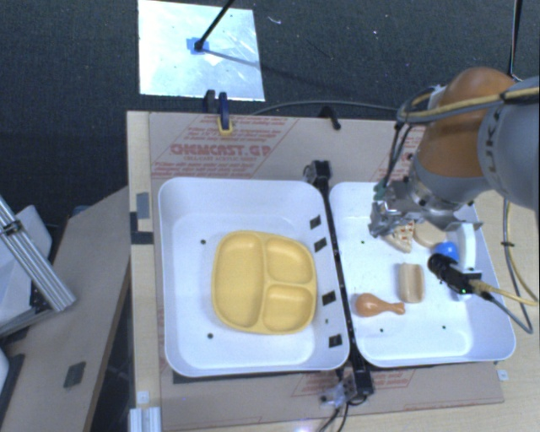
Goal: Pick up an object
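Camera view: arm [472, 126] bent down frm right, claw [390, 221] low over right bin [422, 337], grip state can't tell.

A dark, speckled carpet floor [67, 101] fills the upper part of the scene. On it lies a shiny square sheet of silvery foil [169, 59], catching the light, with a thin black rod [215, 24] slanting across to a small blue mark. The tan wooden counter [93, 278] sits below, topped by a brown cardboard sheet printed with red lettering [224, 143]. A ribbed aluminium rail [29, 257] leans in at the left edge.
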